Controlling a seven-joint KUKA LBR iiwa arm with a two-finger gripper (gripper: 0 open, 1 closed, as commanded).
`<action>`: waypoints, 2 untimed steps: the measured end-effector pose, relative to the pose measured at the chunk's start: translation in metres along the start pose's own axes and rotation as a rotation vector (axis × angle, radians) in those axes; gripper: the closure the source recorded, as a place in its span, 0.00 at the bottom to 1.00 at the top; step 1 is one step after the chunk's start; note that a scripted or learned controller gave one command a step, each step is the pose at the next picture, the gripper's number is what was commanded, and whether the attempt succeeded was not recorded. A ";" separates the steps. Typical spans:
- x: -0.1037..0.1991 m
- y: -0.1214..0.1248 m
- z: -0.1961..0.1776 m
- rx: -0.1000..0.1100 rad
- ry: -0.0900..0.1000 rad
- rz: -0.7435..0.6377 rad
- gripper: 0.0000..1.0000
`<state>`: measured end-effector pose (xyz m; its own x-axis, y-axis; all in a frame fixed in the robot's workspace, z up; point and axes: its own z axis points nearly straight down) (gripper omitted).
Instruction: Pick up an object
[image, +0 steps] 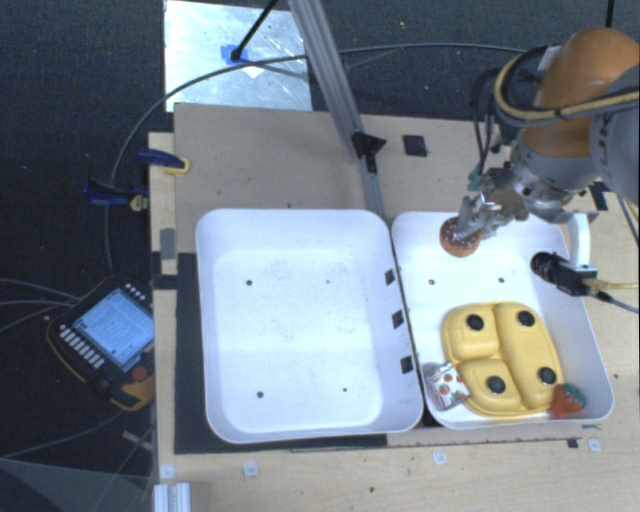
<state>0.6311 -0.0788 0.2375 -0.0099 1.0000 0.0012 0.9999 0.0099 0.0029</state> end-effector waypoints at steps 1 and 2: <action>0.050 -0.007 -0.001 0.002 0.000 0.001 1.00; 0.109 -0.007 0.009 0.001 0.000 0.001 1.00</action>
